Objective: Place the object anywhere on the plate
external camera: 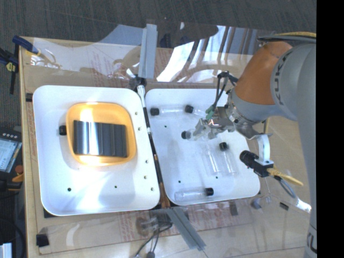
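The arm's grey and orange body covers the right bin's (161, 187) upper right corner, and the pincer (207, 125) beneath it is too tangled in glare to tell how it stands. Clear tubes with black caps (193, 194) lie scattered in that bin, hard to make out against the white. The yellow plate (99, 114) sits in the left bin (48, 192), its middle washed with reflection.

bins (48, 190): white
plate (100, 135): yellow-orange rim, centre striped dark grey and glossy
arm (279, 74): grey, orange band
tubes (192, 194): clear, black caps
bench (80, 55): pale tan wood
floor (80, 7), far: dark grey
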Controlling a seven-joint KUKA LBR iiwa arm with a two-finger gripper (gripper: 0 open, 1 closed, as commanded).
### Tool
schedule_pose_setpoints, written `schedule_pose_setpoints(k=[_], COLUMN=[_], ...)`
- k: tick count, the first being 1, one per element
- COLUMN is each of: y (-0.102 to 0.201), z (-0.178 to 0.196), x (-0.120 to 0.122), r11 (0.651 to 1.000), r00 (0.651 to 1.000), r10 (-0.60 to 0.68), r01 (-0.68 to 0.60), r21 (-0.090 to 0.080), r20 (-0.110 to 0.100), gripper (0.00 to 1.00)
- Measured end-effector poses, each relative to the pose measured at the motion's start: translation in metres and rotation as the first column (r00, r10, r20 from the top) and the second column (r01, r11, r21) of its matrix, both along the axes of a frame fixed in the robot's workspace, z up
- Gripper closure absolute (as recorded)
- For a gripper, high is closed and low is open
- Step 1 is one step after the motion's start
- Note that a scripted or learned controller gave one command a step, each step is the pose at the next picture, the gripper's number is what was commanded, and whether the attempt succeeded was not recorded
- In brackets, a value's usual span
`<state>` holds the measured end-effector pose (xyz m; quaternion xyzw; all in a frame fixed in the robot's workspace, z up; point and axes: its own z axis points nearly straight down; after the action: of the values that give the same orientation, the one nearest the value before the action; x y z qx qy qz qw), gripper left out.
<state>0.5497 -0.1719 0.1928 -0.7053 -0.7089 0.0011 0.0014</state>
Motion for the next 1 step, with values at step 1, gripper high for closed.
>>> schedule_pose_setpoints(k=[1], y=[0.0259], z=[0.0249], x=[0.0093], r11=[0.981], r00=[0.981], r10=[0.195], r01=[-0.195], r21=[-0.001], r20=[0.003], gripper=[1.0])
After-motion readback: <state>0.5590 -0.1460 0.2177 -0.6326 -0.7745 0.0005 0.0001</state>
